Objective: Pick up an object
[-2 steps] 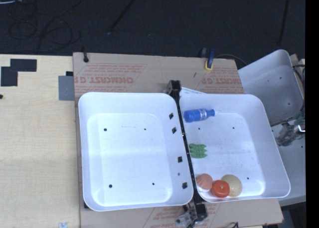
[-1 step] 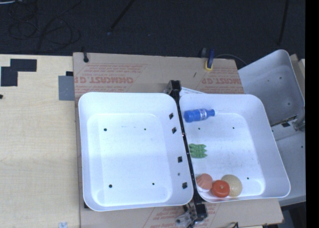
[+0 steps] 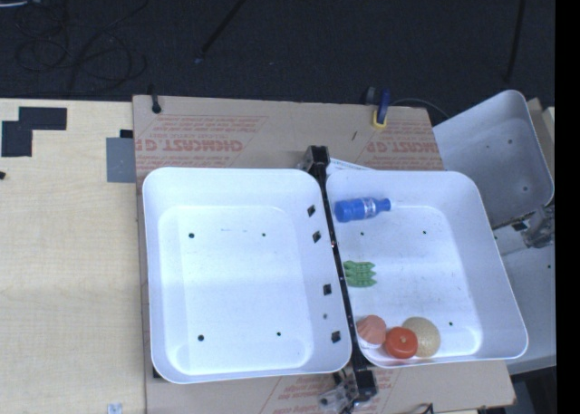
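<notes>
Camera view: two shallow white plastic bins with rounded corners, side by side on printed cardboard point(image 3: 237, 137). Left bin point(image 3: 156, 276) has a smooth bare floor, lots of open room. Right bin point(image 3: 500, 278) holds a blue bottle point(image 3: 361, 209) lying on its side near the far left wall, a small green ridged piece point(image 3: 359, 274) by the left wall, and a pink disc point(image 3: 370, 328), red round cap point(image 3: 401, 342) and tan ball point(image 3: 424, 334) bunched touching in the near corner. Middle and right floor open. Gripper state: cannot tell
</notes>
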Motion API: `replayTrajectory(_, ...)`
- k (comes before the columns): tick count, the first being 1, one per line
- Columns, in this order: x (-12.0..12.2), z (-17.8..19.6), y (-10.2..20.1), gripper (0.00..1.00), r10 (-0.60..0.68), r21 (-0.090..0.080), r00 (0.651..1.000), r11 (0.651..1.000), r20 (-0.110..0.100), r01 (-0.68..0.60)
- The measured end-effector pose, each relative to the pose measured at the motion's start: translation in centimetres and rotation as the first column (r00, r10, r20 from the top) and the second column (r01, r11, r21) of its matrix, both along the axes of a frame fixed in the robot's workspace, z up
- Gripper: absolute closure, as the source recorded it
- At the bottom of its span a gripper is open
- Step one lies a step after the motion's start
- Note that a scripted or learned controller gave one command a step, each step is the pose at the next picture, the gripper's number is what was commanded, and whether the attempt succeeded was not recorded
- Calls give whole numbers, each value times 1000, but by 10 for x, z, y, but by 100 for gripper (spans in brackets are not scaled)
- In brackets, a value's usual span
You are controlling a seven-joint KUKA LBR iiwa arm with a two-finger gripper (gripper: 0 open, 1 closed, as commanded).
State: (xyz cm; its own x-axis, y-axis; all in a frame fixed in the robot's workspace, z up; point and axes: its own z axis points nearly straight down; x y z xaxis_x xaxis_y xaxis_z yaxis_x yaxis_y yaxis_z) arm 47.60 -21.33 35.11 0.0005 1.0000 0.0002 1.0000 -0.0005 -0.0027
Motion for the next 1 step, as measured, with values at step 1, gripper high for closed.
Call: replayTrajectory(1, 0, 19, 0, 100, 2, -1, 1000, 1000, 2, -2)
